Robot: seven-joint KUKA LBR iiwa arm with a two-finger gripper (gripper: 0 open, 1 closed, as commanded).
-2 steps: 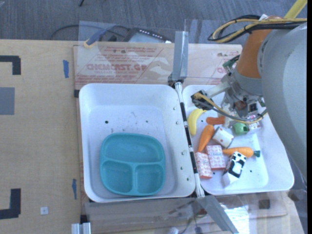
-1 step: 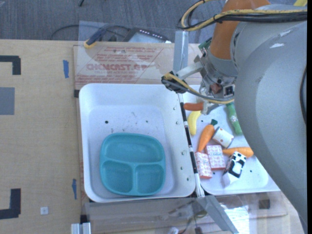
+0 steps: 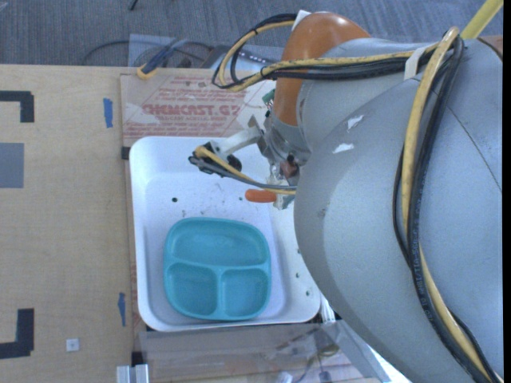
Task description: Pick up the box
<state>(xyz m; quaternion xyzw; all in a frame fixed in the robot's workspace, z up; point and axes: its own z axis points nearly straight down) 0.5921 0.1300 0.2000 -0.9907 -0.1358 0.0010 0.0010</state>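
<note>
Grey arm (image 3: 399,214) looms closest; its end effector (image 3: 275,174), grip state unclear, hangs over the white bin (image 3: 148,214) beside a teal tray (image 3: 215,268); pickup unconfirmed.

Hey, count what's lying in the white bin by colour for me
Teal: 1, the divided plate
Orange: 1, a small orange piece near the bin's far end
Total: 2

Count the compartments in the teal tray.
3. The teal tray lies in the near part of the white bin: one wide compartment across its far side, two smaller ones side by side along its near side.
</note>
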